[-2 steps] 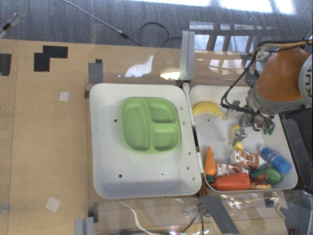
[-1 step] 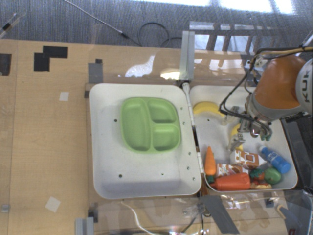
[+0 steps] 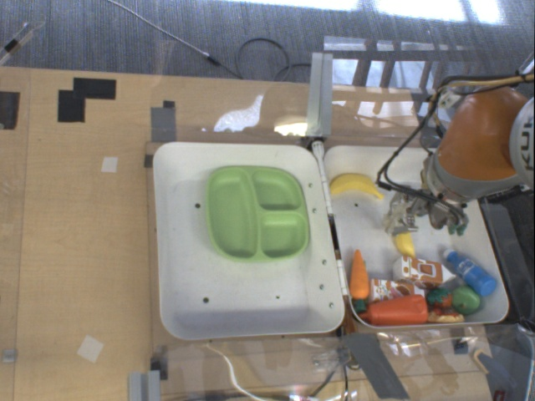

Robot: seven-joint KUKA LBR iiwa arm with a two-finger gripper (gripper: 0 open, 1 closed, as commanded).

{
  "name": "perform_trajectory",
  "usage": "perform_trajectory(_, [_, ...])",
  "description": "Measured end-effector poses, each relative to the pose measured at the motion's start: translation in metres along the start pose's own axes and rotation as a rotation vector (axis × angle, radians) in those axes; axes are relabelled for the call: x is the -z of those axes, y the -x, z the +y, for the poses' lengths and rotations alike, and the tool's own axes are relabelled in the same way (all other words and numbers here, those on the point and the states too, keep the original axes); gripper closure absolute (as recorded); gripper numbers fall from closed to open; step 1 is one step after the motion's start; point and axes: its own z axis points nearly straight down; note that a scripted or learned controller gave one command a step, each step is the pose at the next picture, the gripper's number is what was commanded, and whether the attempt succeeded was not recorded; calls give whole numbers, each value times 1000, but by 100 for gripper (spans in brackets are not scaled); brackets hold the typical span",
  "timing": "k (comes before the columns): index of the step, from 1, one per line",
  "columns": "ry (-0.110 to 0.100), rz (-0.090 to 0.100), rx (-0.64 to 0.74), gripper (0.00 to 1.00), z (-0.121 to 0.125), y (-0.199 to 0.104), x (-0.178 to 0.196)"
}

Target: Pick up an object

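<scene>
Yellow was the small thing we saw under the gripper in the right bin. We could not tell whether the gripper touched or held it. It sat near the middle of the bin, its long side running from 12 to 6. A banana lay at 10 o'clock from it. At 6 o'clock sat a carton, a carrot and a red thing. A blue bottle lay at 4 o'clock. A green tray sat in the left bin.

Wooden bench with black markings; beyond it, grey carpet — sunlit patches (far edge) — crossed by cable.
</scene>
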Motion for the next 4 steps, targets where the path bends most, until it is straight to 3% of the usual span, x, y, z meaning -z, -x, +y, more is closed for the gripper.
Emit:
perform_trajectory(1, [0,1,0,0,0,0,-1])
perform_trajectory(2, [0,-9,3,100,1,3,12])
perform_trajectory(3, [0,-8,3,0,1,3,12])
perform_trajectory(4, [0,9,-86,0,-3,1,-14])
